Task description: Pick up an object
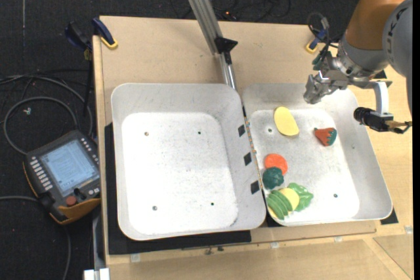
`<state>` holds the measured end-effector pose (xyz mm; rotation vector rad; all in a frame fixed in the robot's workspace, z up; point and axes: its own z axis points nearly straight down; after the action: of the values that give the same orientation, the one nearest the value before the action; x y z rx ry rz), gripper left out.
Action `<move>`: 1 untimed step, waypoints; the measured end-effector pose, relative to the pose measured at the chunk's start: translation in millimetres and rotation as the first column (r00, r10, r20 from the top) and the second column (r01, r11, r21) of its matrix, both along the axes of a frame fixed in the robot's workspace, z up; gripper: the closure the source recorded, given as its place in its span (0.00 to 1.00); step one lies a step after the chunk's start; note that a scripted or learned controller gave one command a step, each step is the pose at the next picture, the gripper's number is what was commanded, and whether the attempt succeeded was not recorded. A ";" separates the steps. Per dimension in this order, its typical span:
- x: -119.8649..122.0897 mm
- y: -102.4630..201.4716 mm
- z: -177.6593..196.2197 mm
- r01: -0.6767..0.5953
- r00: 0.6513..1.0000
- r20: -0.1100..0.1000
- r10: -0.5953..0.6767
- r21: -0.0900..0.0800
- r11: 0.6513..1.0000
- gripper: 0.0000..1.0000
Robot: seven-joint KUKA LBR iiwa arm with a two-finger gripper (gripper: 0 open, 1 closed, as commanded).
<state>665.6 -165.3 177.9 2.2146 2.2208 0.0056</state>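
From the camera above, we see the desk (170, 49) carrying 2 shallow white bins side by side, and we take the right bin (367, 160) as our landmark for everything else. The left bin (131, 108) touches its left edge along the middle seam.

Inside the right bin we count 5 small things. A yellow oval piece (286, 121) lies near its far left part. To the right of that, closer to the bin's middle, sits a small red and green object (325, 136), apart from the yellow one. Along the bin's left wall, nearer to us, an orange round piece (275, 161) touches a dark green round piece (273, 177) just below it. At the bin's near left corner a green and yellow cluster (289, 199) rests just beside the dark green piece.

The arm (377, 16) reaches in from the right, and its jaws (315, 90) hang over the far edge of the right bin, above and to the right of the yellow oval piece, not touching it. We cannot tell whether the jaws are released or clenched, and we see nothing between them.

Beyond the right bin's far left corner a grey metal pole (200, 0) slants across the desk. Well to the left of both bins, off the desk, a control pendant (62, 170) lies on the dark floor (39, 23).
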 end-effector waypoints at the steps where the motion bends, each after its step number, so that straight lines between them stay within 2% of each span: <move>1: 1.3 0.1 33.2 0.000 1.000 0.000 0.000 0.000 1.000 1.00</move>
<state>667.0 -165.3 211.0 2.2145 2.2210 0.0048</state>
